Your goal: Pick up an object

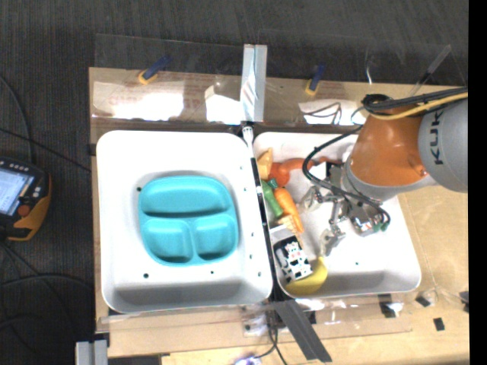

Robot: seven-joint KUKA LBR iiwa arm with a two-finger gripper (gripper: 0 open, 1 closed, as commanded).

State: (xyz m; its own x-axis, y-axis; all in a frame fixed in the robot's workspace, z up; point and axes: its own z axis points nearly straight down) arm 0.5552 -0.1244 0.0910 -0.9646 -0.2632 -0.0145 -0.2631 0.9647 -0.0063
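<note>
Closest to me, the banana (310,277) lies at the right bin's (396,276) front-left corner, down-left of my tool (333,230). Toy carrot (288,207) lies just left, long axis front-to-back. Whether the tool is wide or narrow I cannot tell.

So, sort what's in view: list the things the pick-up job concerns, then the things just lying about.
For the job:
- gripper on the grey and orange arm
- right white bin
- orange plastic carrot
- yellow plastic banana
- small black and white box

Lying about:
- left white bin
- turquoise divided plastic tray
- handheld control pendant on the floor
</note>
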